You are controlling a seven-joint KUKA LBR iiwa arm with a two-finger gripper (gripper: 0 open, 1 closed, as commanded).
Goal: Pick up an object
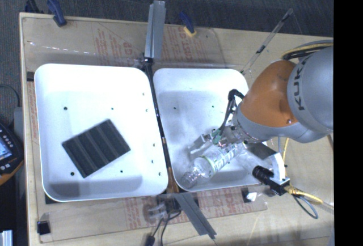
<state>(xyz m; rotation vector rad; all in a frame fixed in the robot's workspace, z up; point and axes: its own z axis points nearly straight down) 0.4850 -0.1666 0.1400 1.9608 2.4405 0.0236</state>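
Observation:
A clear plastic bottle (211, 164) lies on its side in the right bin (187, 92), near the bin's front wall. My gripper (211, 140) hangs low in that bin, just above and behind the bottle, its metal fingers close to the bottle's upper side. The wrist and orange band hide much of the fingers. A dark ribbed rectangular pad (96, 147) lies flat in the left bin (85, 80), toward its front left.
The arm's grey body and orange band (272, 103) cover the right bin's right side. A black fitting with a cable (271, 179) sits at the bin's front right corner. Blue clamps (55, 11) hold the bench's back edge.

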